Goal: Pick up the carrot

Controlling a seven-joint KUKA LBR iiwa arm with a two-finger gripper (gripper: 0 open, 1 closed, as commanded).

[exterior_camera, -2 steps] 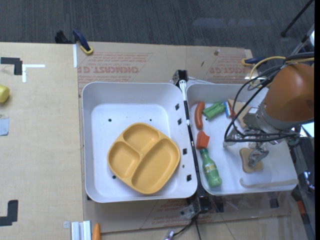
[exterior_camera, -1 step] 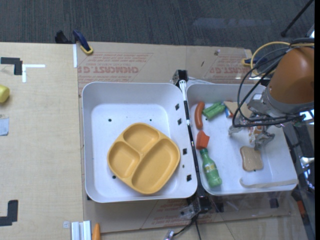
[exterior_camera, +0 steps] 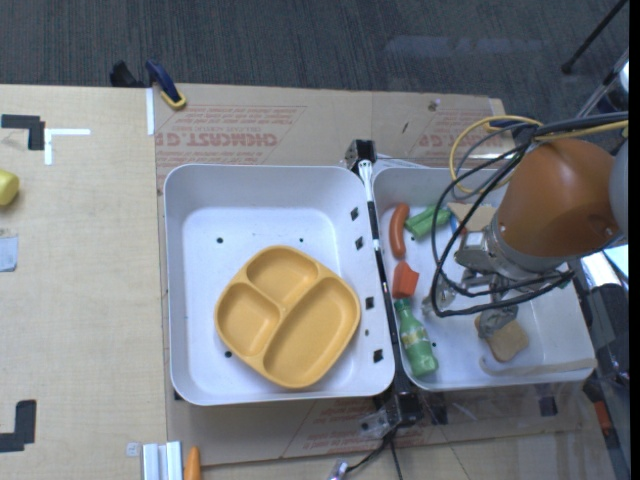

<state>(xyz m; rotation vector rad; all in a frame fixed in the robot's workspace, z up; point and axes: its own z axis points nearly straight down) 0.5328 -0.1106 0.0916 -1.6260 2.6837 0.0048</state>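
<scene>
Your carrot lies in the right bin by its left wall, between a red sausage and a green bottle whose label is too small to read. The arm hides the tool; whether it grips, you cannot tell. Mirrored print on the cardboard stays illegible.
</scene>
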